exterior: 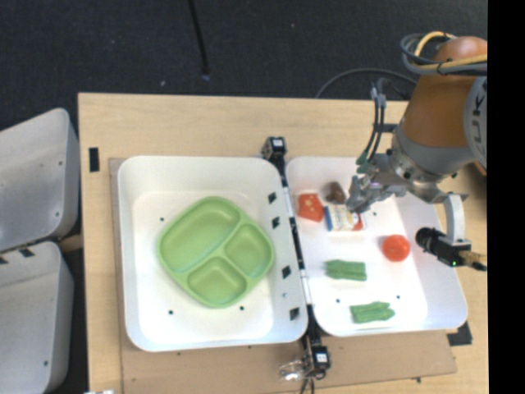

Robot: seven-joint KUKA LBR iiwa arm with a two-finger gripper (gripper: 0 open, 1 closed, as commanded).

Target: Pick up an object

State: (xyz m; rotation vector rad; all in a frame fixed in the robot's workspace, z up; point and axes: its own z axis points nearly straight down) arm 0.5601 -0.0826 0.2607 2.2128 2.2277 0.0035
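In the right bin [435, 302] lie several small objects: an orange-red block [309, 208], a brown lump [335, 192], a small white, blue and red packet [342, 219], a red ball [396, 248] and two green pieces [345, 270] [371, 311]. My gripper [358, 201] hangs from the orange-banded wrist and points down right at the packet's far end, just right of the brown lump. Its fingertips blend into the packet, so I cannot make out whether anything sits between them.
The left bin [135, 302] holds a green divided plate [216, 250]. A divider with black clips [289, 245] separates the two bins. A black fitting [436, 244] with a white bracket sticks out over the right bin's right side.
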